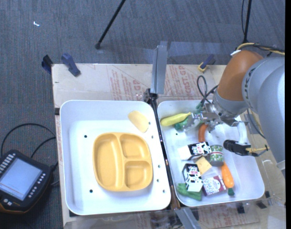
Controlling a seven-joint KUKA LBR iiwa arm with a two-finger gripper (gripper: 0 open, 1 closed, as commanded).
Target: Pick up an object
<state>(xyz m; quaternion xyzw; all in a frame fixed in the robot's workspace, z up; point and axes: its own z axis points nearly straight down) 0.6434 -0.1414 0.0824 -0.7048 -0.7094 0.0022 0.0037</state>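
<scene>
The grey arm's gripper (202, 117) hangs low in the right bin (257, 185), apparently approaching a pick; its grip cannot be told. A yellow banana (174, 119) lies just left of it and an orange carrot (202, 132) just below, so next it likely must settle over one and close.

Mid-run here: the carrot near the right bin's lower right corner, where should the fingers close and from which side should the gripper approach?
Grip the carrot across the middle of its orange body, coming straight down from above. It lies flat, long axis running roughly up-down in the view, green top toward the bin's near edge. Bare floor lies on its right; the small carton crowds its lower left, so that finger probably has little room.
</scene>
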